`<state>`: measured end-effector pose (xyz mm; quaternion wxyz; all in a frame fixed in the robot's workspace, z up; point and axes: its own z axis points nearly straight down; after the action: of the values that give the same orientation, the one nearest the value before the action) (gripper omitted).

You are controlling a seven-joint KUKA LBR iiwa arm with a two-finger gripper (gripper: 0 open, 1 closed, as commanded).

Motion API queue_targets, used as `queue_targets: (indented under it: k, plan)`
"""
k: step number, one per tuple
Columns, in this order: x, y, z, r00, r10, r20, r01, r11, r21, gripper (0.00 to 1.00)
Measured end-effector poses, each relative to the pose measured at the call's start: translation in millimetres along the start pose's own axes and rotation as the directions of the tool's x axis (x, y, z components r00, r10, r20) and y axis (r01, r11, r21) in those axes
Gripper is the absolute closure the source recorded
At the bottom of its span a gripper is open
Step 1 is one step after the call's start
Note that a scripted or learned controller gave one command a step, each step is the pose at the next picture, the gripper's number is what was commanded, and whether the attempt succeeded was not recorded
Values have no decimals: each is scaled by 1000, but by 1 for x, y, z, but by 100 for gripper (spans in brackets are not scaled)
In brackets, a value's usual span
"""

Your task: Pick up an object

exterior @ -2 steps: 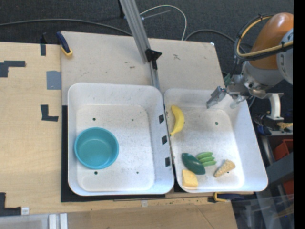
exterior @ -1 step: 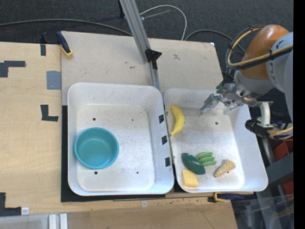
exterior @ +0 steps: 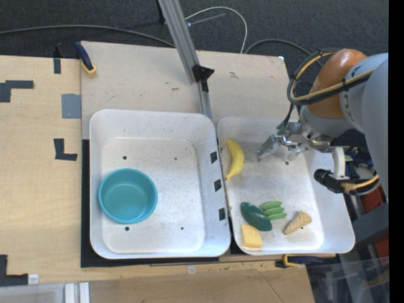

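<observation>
The two-finger metal gripper [exterior: 276,151] hangs over the right white bin [exterior: 328,232] with its fingers spread and nothing between them. The curved yellow banana [exterior: 235,158] lies just to its left; a dark green leaf-shaped toy [exterior: 255,216], light green pea pod [exterior: 273,208], yellow block [exterior: 252,237] and tan cone [exterior: 297,222] lie below it.

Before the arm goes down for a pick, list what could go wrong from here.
1. The dark green piece, light green pods and yellow block lie bunched together, so the pincer may nudge or snag a neighbour.
2. The banana lies along the right bin's left wall, which could block a finger.
3. The cone is small and tapered; it may slip out.
</observation>
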<state>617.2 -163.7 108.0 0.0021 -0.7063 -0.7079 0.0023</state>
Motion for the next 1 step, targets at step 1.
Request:
queue_targets:
  k: [1]
  plan:
    - [0, 2, -13, 1000, -2, 1, 2, 1000, -4, 100]
